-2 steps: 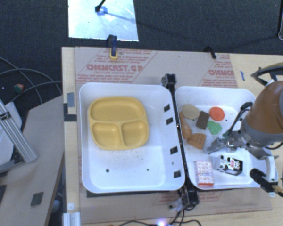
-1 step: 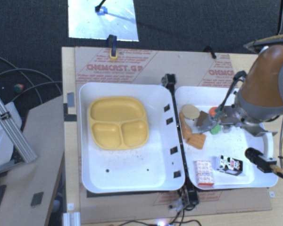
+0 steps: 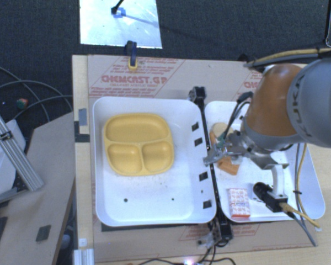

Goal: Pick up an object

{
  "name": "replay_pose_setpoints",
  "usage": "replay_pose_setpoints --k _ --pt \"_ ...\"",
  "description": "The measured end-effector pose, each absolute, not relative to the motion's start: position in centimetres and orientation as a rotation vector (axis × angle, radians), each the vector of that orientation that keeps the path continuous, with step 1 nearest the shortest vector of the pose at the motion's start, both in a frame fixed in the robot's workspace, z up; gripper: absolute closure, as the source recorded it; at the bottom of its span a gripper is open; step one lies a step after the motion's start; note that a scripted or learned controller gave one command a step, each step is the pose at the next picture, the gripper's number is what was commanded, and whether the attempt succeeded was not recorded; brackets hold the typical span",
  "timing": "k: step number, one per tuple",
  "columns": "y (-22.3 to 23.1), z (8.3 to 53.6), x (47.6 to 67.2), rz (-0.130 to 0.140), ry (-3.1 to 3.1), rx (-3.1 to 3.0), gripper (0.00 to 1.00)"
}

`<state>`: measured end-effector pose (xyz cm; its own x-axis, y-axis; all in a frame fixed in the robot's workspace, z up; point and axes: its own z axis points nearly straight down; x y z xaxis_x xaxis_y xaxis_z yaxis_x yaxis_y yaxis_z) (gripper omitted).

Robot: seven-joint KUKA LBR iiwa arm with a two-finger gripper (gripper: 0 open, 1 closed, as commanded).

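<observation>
Orange piece [image 3: 230,167] lying in the right bin [image 3: 314,203], near its left wall, just below the gripper [image 3: 219,152]. Probably light and somewhat soft (toy food, by the look), so unlikely to break or slip; best taken across its narrow width. Impossible to tell how far open the gripper stands, or whether touching the piece. Small red-and-white box [image 3: 238,202] nearby, apart.

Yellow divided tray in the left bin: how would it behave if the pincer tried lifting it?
The yellow tray looks like rigid moulded plastic, so probably stiff and light. It is wide and lies flat, so it is unlikely to tip or roll. Its glossy, rounded rim may slip from a narrow pinch.
</observation>
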<state>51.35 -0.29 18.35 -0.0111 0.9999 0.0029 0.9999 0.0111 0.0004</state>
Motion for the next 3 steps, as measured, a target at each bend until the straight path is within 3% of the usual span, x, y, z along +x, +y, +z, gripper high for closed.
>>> replay_pose_setpoints --k 1,2,3 --pt "-0.8 19.5 51.5 -0.006 -2.23 -2.217 1.0" --pt "6.7 20.8 54.2 -0.009 -2.235 -2.209 1.0" --pt "12.2 27.9 53.4 -0.013 -2.235 -2.212 1.0"
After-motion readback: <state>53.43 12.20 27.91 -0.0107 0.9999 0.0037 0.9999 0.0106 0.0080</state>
